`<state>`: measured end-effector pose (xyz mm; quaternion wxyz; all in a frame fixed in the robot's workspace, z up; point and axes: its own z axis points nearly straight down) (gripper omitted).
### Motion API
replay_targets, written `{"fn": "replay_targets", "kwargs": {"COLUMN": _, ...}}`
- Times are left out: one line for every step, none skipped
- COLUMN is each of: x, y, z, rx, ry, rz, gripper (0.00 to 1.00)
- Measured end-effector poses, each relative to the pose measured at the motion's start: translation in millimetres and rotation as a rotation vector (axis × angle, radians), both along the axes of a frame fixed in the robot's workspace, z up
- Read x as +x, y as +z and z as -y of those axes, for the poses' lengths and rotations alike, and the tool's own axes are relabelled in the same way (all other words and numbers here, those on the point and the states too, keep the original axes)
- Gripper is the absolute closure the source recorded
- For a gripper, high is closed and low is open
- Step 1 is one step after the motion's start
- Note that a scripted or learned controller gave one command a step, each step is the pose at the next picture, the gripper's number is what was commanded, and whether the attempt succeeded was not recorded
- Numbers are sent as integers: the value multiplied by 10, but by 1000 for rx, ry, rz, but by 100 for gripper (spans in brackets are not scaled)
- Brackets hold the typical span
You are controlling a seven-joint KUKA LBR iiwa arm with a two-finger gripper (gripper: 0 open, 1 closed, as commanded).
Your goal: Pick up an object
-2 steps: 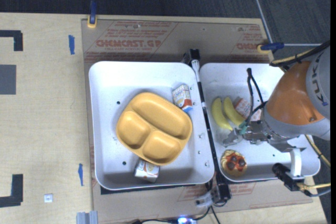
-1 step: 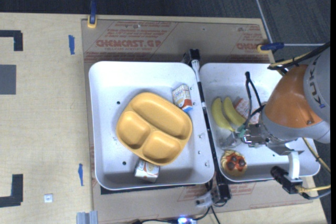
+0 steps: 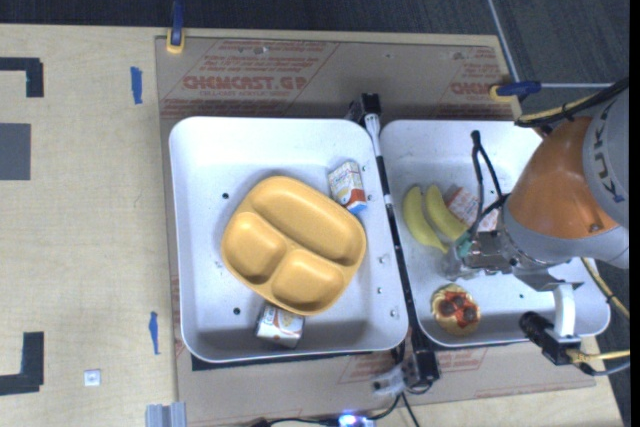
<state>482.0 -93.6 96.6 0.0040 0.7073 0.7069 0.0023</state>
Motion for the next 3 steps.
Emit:
{"fn": "replay_targets", "kwargs": {"x": -1, "y": 0, "z": 0, "rx": 0, "ry": 0, "rz": 0, "gripper": 0}}
{"fn": "replay_targets", "kwargs": {"x": -22, "y": -108, "z": -2, "rx": 3, "ry": 1, "rz": -8, "gripper": 0}}
{"fn": "replay_targets", "kwargs": {"x": -1, "y": 1, "z": 8, "rx": 0, "ry": 0, "rz": 0, "gripper": 100}}
